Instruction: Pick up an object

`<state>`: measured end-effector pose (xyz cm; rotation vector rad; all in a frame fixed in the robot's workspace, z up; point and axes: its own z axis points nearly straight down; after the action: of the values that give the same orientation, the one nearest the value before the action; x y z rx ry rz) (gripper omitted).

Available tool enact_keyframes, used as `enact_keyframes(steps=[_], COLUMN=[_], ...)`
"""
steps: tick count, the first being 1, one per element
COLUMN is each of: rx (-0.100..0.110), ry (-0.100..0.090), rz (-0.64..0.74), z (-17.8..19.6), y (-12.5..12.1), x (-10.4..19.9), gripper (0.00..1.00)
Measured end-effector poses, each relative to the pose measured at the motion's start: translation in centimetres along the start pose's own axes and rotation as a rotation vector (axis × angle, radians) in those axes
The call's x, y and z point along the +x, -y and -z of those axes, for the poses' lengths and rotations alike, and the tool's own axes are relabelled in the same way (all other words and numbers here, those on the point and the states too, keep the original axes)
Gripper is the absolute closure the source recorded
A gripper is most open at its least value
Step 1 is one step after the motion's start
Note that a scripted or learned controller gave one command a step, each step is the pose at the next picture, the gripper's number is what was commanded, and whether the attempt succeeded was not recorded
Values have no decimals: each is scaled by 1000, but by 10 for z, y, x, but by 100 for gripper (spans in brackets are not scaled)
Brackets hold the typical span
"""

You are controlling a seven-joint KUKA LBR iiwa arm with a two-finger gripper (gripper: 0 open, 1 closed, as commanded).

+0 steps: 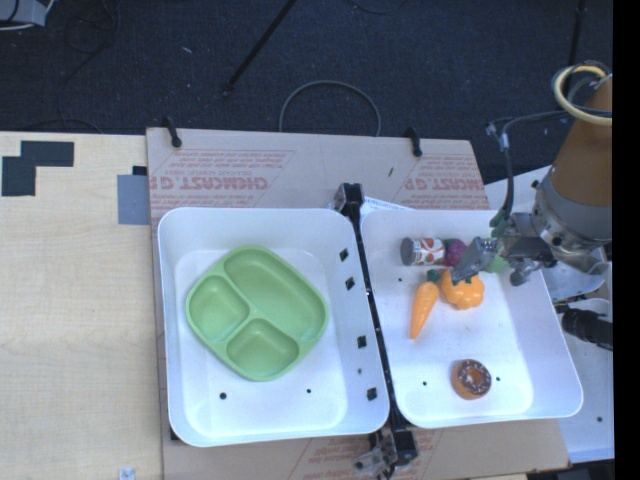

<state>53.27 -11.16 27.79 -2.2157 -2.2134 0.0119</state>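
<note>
The right bin point(530, 368) holds an orange carrot point(424, 309), an orange bell pepper point(463, 290), a small can point(422, 251) lying on its side, a purple piece point(455, 252) next to it, and a brown doughnut point(471, 378). My gripper point(480, 257) reaches in from the right and sits low just above the bell pepper, beside the purple piece. Nothing visible is lifted by it.
The left bin point(190, 388) holds a green divided plate point(256, 311). A black divider point(365, 308) runs between the two bins. The arm's grey body with its orange band point(585, 168) hangs over the right bin's far right corner.
</note>
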Motion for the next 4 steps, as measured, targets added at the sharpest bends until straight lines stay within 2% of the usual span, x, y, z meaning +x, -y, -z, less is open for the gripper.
enact_keyframes(steps=[1, 2, 3, 4], rx=[-11, -2, -3, -2], ry=[2, -1, -1, -1], rz=[2, 1, 1, 1], z=[5, -59, -108, -172], y=[-2, -2, 3, 3], x=[0, -1, 8, 8], gripper=[0, 0, 0, 0])
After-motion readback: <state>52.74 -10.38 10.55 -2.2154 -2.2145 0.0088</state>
